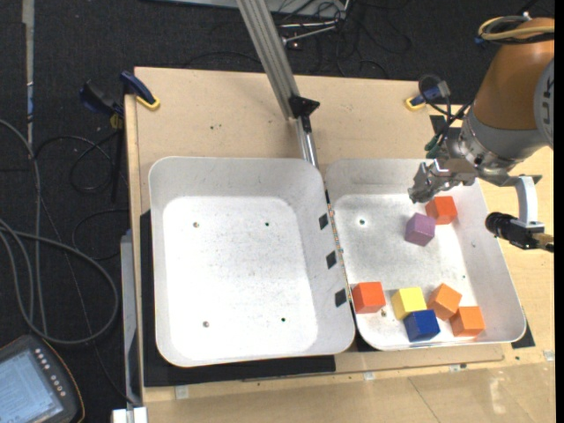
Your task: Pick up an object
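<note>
The arm (515,77) comes in from the upper right of the frame and ends in the gripper (429,186), which hangs over the upper part of the right bin (493,263). From this slanted view I cannot tell how the gripper is set, and nothing shows held in it.

Two blocks lie just below it. An orange block (441,208) sits right at the gripper's lower right, close enough that it may be touching. A purple block (420,229) lies just below and a little left of that, next to the orange one. Either could be the target.

Along the bin's lower edge lies a cluster: another orange block (368,296) at the left, a yellow block (408,302), a blue block (422,324) touching it below, and two more orange blocks (447,299) (467,321) at the right. The left bin (167,236) holds nothing visible.

The step in hand looks like the approach to a grasp near the top of the right bin; no lift has begun. Next, the gripper needs to centre over one block, probably the near orange one, come down around it without nudging the purple neighbour, close and rise. The tight spacing of the two blocks is the main risk of a miss.
</note>
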Controlling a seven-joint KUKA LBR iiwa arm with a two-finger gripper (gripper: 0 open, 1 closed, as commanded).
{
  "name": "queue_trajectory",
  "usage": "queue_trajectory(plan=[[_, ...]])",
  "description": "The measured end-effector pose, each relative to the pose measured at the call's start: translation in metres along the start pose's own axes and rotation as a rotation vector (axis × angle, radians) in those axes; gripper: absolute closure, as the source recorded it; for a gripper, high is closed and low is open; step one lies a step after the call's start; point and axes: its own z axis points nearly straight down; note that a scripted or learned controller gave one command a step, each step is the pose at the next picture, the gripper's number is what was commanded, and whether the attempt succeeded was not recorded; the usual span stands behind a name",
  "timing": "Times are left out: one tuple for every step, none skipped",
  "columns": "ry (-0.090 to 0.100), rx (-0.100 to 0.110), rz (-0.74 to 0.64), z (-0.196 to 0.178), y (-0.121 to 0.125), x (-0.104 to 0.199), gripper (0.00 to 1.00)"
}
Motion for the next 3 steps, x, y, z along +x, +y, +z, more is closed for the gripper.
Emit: queue_trajectory(plan=[[0.001,0.003,-0.001,0.008,-0.013,0.055,1.0],[0.0,0.001,-0.001,-0.004,-0.027,0.099,1.0],[0.0,0.004,-0.001,0.003,-0.05,0.144,1.0]])
